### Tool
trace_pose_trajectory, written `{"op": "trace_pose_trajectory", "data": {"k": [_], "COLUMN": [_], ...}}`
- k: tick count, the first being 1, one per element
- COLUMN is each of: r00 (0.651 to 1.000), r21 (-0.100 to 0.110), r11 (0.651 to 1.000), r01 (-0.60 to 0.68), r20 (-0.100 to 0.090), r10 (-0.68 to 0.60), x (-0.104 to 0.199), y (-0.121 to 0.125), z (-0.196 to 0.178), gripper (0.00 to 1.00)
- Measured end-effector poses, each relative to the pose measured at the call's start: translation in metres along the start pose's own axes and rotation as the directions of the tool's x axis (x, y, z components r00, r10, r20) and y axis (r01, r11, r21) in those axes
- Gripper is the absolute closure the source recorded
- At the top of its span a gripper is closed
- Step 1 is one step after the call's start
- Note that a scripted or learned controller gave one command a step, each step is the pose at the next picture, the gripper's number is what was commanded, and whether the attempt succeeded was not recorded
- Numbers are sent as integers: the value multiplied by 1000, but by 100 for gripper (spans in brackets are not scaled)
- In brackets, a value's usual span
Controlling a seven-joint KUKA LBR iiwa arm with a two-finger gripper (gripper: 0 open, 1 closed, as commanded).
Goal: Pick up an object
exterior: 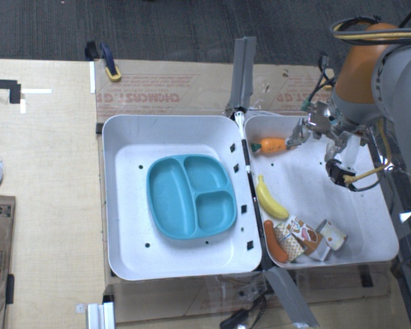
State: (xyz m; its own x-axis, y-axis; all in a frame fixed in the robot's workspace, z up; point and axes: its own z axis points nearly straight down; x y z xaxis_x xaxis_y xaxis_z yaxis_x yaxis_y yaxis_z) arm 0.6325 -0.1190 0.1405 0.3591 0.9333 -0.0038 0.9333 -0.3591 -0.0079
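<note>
Two white bins sit side by side on the bench in the camera view. The left bin [116, 204] carries a blue divided plate [192, 196], lying flat near its middle. The right bin [370, 232] holds the things to pick from: an orange carrot [272, 144] at its upper left corner, a yellow banana [270, 199] along its left wall, and a cluster at the lower edge made up of a red sausage [275, 244], a printed carton [298, 236] and a small white cup [331, 234], all touching or nearly so.

The arm reaches in from the right, and the gripper [308, 130] hangs over the upper part of the right bin, just beside the carrot's thick end. Whether it is spread or closed cannot be told from this angle, and nothing is visibly held.

The carrot looks like the nearest target. To do the pick well, I would judge the tool should centre over the carrot's middle, not its tip, straddle its short axis, and descend carefully, since the bin wall and corner crowd that side and could block one side of the grasp.
</note>
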Motion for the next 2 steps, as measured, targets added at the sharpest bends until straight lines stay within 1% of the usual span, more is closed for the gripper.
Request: {"op": "trace_pose_trajectory", "data": {"k": [1,2], "r00": [982,982], "r21": [-1,4], "r11": [982,982], "r01": [190,187], "r20": [-1,0], "r10": [-190,-187], "x": [15,13], "y": [-6,-6], "z": [53,48], "gripper": [0,100]}}
